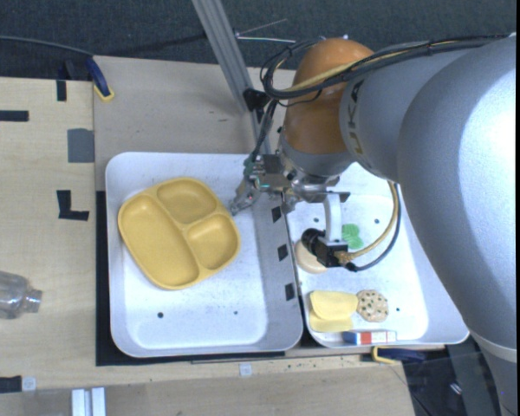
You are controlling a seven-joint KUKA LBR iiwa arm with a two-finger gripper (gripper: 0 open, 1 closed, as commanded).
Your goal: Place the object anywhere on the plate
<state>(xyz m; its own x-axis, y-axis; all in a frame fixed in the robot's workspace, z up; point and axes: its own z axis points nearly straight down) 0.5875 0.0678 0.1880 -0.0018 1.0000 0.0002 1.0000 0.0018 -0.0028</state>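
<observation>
Yellow divided plate (178, 230) lies in left bin (191, 323). Jaws hang at its right rim, by the divider; opening can't be told. Right bin (409, 295) holds yellow block (331, 308), cookie (373, 303) and green piece (352, 235), apart from jaws.

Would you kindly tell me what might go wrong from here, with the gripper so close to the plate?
1. The gripper hangs at the right rim of the yellow plate, beside the ridge between the bins; coming down here, it might strike the rim and shift or tip the plate.
2. Whether it carries anything cannot be told; the cookie and the yellow block lie in the right bin, so a release may place nothing.
</observation>
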